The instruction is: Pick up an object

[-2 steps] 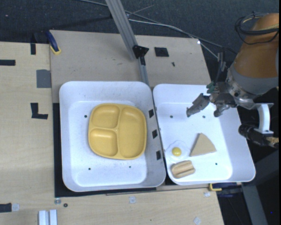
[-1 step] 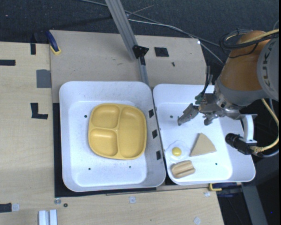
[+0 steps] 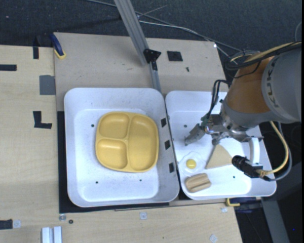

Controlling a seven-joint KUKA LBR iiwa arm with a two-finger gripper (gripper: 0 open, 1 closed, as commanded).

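The right bin [image 3: 243, 185] holds a pale tan wedge-shaped slice [image 3: 219, 157], a small fried-egg toy [image 3: 191, 163] with a yellow yolk, and a tan bread-roll-like block [image 3: 197, 182] near the front edge. My gripper [image 3: 201, 133] hangs low over the middle of the right bin, just behind the egg and up-left of the wedge's tip. Nothing shows in its grasp. The grey arm with its orange band [image 3: 248, 92] reaches in from the right and hides the bin's far right part.
The left bin [image 3: 78, 135] holds a yellow three-compartment plate [image 3: 126, 141]. A grey pole [image 3: 137, 29] slants down to the back edge between the bins. Black and yellow cables [image 3: 273, 166] loop at the right bin's right side.
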